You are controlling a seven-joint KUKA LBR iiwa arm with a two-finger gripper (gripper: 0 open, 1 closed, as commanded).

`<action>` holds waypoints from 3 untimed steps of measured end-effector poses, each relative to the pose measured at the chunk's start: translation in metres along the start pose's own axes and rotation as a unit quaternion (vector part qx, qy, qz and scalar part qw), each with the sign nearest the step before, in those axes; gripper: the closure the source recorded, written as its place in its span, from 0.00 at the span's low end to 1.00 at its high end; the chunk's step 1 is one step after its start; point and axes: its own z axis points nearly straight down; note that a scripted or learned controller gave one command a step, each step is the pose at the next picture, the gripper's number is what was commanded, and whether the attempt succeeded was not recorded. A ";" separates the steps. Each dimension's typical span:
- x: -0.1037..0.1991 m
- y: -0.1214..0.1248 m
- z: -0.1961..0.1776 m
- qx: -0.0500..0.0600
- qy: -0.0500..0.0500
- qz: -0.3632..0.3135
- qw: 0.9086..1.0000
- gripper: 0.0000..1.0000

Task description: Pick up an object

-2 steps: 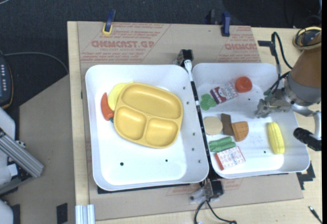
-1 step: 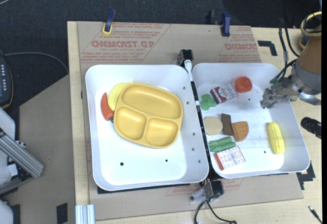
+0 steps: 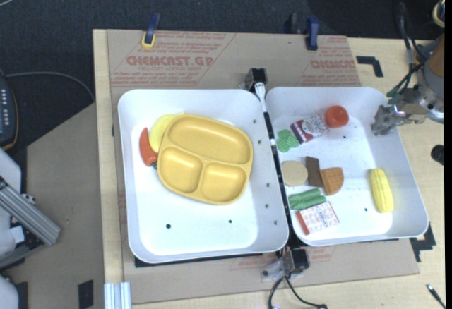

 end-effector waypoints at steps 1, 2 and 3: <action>-0.001 0.002 -0.036 0.000 0.000 0.000 1.000 1.00; 0.053 -0.004 -0.047 0.003 0.003 -0.002 1.000 1.00; 0.109 -0.011 -0.034 0.005 0.004 -0.002 1.000 1.00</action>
